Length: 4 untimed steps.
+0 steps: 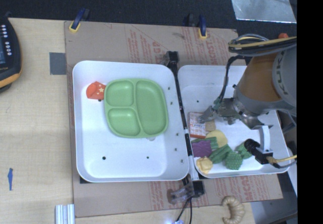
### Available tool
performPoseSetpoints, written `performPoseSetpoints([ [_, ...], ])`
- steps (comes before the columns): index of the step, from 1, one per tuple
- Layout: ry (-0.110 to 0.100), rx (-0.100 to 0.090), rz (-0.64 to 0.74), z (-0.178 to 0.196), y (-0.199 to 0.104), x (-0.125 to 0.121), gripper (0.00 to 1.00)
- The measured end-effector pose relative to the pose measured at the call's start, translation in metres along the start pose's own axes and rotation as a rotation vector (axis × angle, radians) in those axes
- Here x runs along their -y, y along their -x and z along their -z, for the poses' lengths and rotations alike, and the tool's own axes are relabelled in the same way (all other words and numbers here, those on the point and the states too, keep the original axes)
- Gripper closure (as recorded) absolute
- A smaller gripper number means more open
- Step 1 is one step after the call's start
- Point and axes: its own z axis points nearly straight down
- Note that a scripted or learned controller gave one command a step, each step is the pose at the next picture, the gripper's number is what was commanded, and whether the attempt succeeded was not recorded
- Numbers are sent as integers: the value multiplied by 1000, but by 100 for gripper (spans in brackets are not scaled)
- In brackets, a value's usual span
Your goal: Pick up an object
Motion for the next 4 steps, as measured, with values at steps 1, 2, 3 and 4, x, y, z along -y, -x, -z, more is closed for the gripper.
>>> performPoseSetpoints([
  [1, -2, -1, 6, 3, 17, -117, 0],
  [2, -24, -4, -2, 0, 39, -23, 0],
  [3, -10, -3, 6, -7, 13, -101, 0],
  [4, -13, -3, 3, -7, 2, -112, 0],
])
